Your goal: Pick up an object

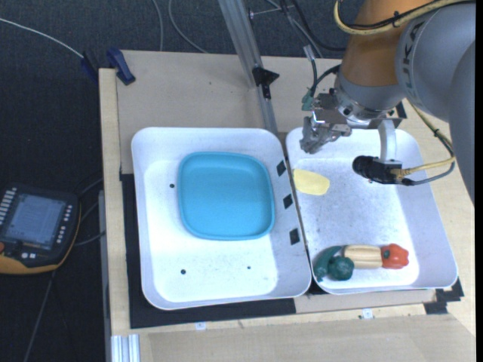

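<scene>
My gripper (312,143) hangs over the far left corner of the right bin (370,217), just above and behind a flat yellow piece (311,182) that lies on the bin floor. Nothing shows between its fingers. Along the bin's near edge lie a dark green round thing (334,266), a tan stick-shaped piece (364,256) and a red piece (395,256), close together in a row. A blue plate (225,195) rests in the left bin (158,270).
A metal post (245,36) slants up from the bench behind the bins. Black clips (288,200) sit along the seam between the two bins. A teach pendant (34,225) lies off the bench to the left.
</scene>
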{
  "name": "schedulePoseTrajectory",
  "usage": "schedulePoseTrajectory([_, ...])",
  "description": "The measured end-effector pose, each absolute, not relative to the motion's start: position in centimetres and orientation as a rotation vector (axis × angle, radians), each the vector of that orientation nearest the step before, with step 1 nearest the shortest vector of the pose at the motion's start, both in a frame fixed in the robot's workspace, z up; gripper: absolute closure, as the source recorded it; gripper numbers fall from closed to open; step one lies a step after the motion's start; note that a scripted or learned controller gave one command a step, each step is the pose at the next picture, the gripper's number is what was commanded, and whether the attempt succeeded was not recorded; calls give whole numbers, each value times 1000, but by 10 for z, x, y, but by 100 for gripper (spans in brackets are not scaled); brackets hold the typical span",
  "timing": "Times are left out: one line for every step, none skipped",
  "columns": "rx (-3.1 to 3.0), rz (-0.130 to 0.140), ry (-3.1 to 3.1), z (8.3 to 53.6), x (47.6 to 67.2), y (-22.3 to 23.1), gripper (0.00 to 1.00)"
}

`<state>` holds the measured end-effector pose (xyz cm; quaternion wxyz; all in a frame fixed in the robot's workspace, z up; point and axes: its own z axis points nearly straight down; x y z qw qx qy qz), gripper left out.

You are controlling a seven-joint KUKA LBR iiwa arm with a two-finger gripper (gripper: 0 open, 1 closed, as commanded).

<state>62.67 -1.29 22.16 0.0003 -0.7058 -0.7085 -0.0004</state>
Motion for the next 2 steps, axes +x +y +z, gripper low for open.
schedulePoseTrajectory([-2217,-2,-2225,229,598,25,100])
schedulePoseTrajectory([-2215,-1,-2226,225,570,79,100])
